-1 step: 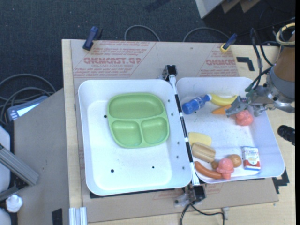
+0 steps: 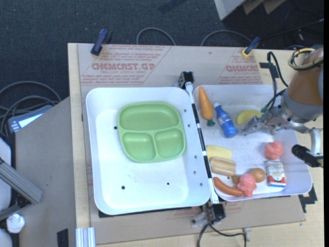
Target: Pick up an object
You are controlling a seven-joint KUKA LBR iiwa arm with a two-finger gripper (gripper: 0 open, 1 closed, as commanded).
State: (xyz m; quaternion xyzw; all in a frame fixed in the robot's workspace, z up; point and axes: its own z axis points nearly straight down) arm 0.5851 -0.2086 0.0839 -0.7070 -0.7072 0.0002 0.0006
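- My claw [image 2: 253, 126] sits low in the right bin [image 2: 293, 98], just beside the yellow banana [image 2: 247, 117]; I cannot tell how it is set.
- The blue bottle [image 2: 225, 121] and carrot [image 2: 205, 104] lie just left of it, near enough to pick.
- I'd judge nothing is gripped yet.
- Further out: a pink ball [image 2: 274, 150], a small carton [image 2: 276, 173], a hot dog [image 2: 222, 165].
- The left bin [image 2: 103, 138] holds a green tray [image 2: 151, 130].

Single fixed overhead view, slanted down on both bins [image 2: 103, 138], seemingly mid-range.
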